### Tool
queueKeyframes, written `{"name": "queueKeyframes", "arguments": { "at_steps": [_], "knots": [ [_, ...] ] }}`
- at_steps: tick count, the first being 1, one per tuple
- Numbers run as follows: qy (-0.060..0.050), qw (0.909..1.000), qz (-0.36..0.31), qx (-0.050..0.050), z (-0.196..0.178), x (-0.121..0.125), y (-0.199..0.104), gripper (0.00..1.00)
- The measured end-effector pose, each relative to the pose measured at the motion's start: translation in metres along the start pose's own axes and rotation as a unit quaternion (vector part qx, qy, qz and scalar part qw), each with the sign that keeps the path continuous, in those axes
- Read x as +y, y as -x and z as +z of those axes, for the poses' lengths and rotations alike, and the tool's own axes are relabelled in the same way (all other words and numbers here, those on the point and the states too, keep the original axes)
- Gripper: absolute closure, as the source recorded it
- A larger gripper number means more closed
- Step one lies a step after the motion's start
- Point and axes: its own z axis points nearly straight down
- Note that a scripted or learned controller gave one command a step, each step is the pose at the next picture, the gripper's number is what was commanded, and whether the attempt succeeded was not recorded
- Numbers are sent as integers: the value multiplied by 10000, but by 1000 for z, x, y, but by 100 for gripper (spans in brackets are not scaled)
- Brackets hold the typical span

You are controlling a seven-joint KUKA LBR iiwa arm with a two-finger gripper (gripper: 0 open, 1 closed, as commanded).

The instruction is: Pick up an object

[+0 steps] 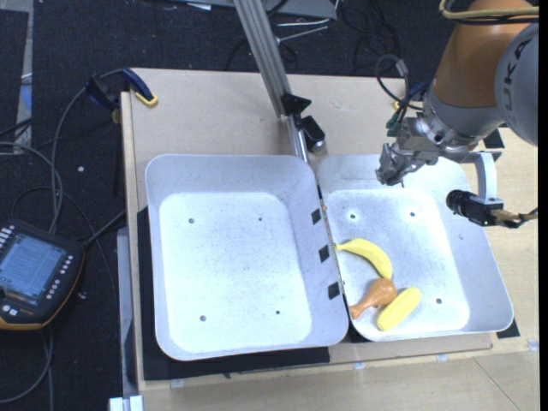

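Three things lie in the right bin [462, 255] near its front left. A yellow banana [368, 253] curves beside the divider. Just below it sits an orange-brown drumstick-shaped toy [375, 297], and a short yellow piece [399, 308] touches that toy on its right. My gripper [392, 173] hangs over the back edge of the right bin, well behind the three things, with nothing seen between its fingers.
The left bin [231, 255] stands beside the right one. A slanted metal post [270, 54] with a black clamp rises behind the bins' shared wall. A clamp with a yellow tip [137, 92] sits at the bench's back left corner.
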Motion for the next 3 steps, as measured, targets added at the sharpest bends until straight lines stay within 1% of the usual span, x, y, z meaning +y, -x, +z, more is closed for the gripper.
{"name": "queueKeyframes", "arguments": {
  "at_steps": [1,2,3],
  "knots": [
    [6,10000,-4,1,-6,10,-52,100],
    [1,10000,1,-1,3,11,-96,100],
    [-4,10000,-2,0,21,21,-149,100]
  ]
}}
